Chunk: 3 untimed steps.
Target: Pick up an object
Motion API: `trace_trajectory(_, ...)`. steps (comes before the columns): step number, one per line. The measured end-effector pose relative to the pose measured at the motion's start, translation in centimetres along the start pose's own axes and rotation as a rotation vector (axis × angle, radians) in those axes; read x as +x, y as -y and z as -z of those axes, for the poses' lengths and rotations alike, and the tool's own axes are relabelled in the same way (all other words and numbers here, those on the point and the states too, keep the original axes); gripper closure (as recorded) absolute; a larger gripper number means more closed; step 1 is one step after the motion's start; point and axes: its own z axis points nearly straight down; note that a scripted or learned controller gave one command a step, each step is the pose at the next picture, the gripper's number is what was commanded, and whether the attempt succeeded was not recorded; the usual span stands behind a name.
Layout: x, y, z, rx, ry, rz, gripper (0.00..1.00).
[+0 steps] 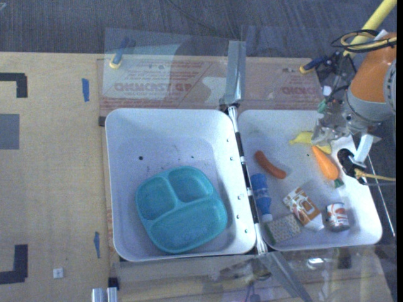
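The grey arm (371, 83) with its orange band reaches in from the right and hangs over the far right part of the right bin (371, 228), its pincer (327, 129) pointing down near the bin's back right corner. Whether the pincer is released or clenched cannot be told, since the wrist and cabling hide its tips. Just beside the pincer lies a small yellow object (302, 138), and right below it an orange carrot (325, 163) lies at a slant, close to the bin's right wall. Toward the middle of this bin lies a reddish sausage (270, 164), well apart from the pincer. A blue bottle (261, 195) lies along the left wall of the bin, beside the divider between the two bins. Near the front edge sit a small grey mesh-patterned pad (284, 228), a small orange-and-white carton (302, 207) and a small can with a red label (337, 216), all near one another. The left bin (126, 137) holds a teal divided plate (181, 209) with three compartments, lying flat toward the bin's front. Both bins rest on the wooden bench (50, 168).
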Motion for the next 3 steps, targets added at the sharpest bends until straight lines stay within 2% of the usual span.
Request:
trace_trajectory(1,-0.9,0.1,1.3,0.022,0.005,-0.18,1.0)
trace_trajectory(2,5.7,-1.3,4.4,0.021,0.001,0.119,1.0)
trace_trajectory(3,5.7,-1.2,4.4,0.022,0.001,0.119,0.0)
